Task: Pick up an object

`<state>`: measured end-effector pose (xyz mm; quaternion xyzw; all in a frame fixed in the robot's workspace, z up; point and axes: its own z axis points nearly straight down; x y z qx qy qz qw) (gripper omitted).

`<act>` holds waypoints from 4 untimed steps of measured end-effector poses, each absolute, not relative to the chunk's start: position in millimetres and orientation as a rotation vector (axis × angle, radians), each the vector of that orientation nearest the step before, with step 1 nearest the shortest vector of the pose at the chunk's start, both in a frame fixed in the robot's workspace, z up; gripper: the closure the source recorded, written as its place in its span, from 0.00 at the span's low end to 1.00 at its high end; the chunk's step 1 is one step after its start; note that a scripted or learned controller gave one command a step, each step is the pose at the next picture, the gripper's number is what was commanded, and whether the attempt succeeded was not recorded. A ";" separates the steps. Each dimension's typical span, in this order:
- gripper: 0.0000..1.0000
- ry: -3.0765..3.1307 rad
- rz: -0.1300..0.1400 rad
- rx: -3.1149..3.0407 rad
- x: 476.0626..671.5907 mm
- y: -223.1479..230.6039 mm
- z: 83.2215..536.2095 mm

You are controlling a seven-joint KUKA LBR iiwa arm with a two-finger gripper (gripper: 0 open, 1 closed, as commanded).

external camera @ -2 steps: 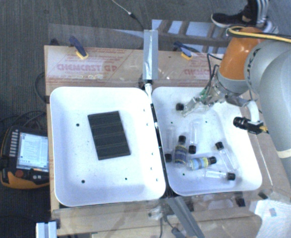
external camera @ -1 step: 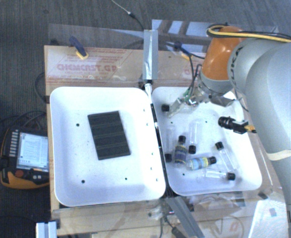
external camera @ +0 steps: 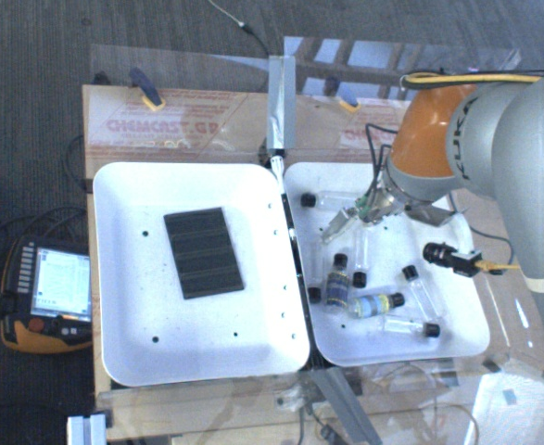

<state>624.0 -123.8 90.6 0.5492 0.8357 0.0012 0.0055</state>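
Dark carpet surrounds your bench, where two shallow white plastic bins sit side by side: the left bin (external camera: pixel 123 341) holds a flat dark ribbed rectangular pad (external camera: pixel 204 252), the right bin (external camera: pixel 466 336) several small clear black-capped vials (external camera: pixel 375 302). Your gripper (external camera: pixel 346 222) hangs over the right bin's upper middle; I can't tell its state. The nearest vial (external camera: pixel 360 260) lies just below it, long axis roughly up-down in view. Round glass may roll or slip away, and crowded neighbours could get nudged.
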 end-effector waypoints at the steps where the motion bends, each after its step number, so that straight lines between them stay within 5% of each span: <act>1: 0.00 2.619 -0.008 1.732 668.6 -107.6 89.6; 2: 1.00 2.623 -0.030 1.739 664.3 -113.6 95.7; 3: 0.00 2.617 -0.017 1.731 667.6 -110.7 98.3; 4: 1.00 2.623 -0.027 1.736 664.8 -111.9 105.0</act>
